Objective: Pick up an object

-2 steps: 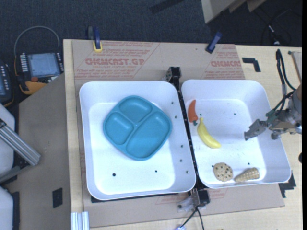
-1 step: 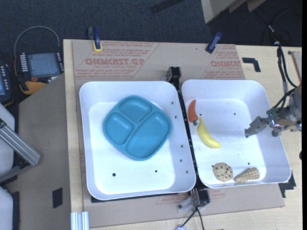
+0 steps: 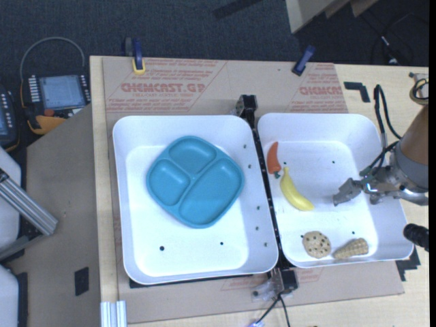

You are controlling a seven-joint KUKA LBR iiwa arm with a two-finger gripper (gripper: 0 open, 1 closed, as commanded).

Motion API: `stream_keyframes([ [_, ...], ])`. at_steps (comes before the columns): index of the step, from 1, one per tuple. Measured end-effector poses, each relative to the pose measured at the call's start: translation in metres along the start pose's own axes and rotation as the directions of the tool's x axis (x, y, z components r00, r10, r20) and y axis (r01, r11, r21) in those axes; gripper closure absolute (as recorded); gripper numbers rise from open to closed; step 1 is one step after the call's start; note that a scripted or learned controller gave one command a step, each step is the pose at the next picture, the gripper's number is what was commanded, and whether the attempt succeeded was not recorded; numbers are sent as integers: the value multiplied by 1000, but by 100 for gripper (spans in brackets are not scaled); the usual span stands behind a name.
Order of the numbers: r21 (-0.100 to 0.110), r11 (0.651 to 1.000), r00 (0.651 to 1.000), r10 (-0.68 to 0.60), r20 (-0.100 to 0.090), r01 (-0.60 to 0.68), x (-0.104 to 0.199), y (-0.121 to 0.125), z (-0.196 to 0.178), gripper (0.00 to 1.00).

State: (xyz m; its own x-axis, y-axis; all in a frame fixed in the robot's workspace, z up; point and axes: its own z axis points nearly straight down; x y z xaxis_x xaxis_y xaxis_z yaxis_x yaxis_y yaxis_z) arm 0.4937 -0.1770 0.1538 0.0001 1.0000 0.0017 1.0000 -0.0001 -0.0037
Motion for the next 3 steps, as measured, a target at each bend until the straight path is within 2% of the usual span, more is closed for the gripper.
stream_keyframes([
  [1,-2,1000,1000,0,0,0,4,5,59,0],
  [2,0,1000,1000,0,0,0,5,5,70,0],
  [3,-3,1000,1000,1,1,-1,4,5,59,100],
])
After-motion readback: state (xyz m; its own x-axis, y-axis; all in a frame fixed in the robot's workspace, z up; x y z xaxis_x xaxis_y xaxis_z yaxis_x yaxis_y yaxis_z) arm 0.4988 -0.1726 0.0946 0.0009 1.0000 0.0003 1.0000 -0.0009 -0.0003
